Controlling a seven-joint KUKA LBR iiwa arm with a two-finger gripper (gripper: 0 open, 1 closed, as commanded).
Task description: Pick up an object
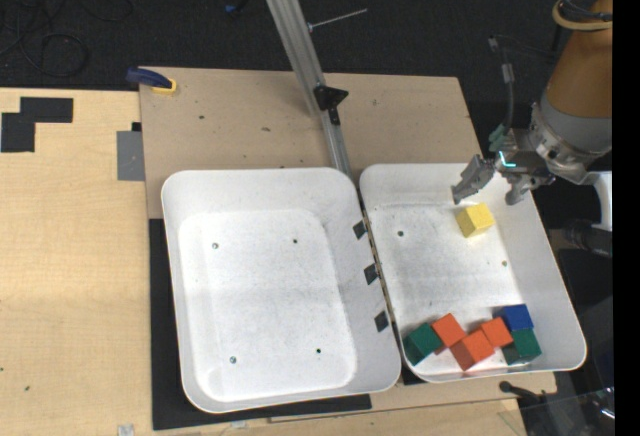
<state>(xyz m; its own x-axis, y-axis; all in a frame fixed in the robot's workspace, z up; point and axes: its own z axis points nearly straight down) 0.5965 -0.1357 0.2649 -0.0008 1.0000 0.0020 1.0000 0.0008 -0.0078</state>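
Note:
A yellow block [475, 219] lies in the right bin [440, 269], in its upper right part. Just above it my gripper [495, 181] hangs open, fingers spread to either side with nothing between them. The left finger [470, 181] points down and left; the other sits near the bin's right rim. At the bin's near edge a cluster of blocks rests: a green one [422, 340], two orange ones [449, 329] [480, 342], a blue one [516, 317] and a dark green one [522, 347].
The left bin [265, 284] lies beside the right one, joined by black clips [370, 273]. A slanted aluminium bar [300, 49] rises behind the bins. A small blue and yellow tool [152, 79] lies at the bench's far left corner.

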